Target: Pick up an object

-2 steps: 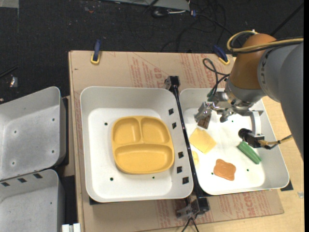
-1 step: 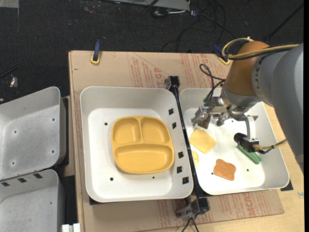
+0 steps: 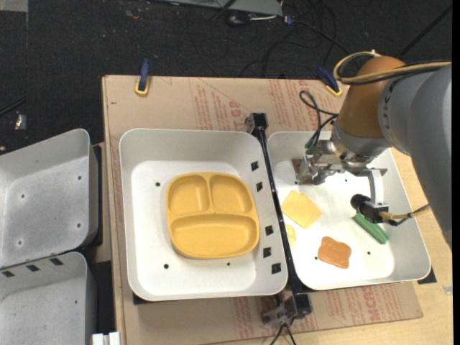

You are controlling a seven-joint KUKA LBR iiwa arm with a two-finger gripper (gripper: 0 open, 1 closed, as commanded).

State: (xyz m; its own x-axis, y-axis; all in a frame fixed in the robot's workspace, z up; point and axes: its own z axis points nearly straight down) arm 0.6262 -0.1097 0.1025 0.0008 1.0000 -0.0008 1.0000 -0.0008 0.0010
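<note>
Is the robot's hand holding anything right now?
Nothing is seen between its fingers. The hand hangs over the right bin, above the yellow cheese slice; the toast and green piece lie apart.

The gripper (image 3: 314, 172) hung over the rear of the right bin (image 3: 410, 261). Just before it lay the flat square slice (image 3: 301, 209); farther forward, the toast piece (image 3: 334, 252); to its right, the long pod (image 3: 371, 228). Well left, the divided tray (image 3: 213, 215) sat in the left bin (image 3: 144, 214).
</note>
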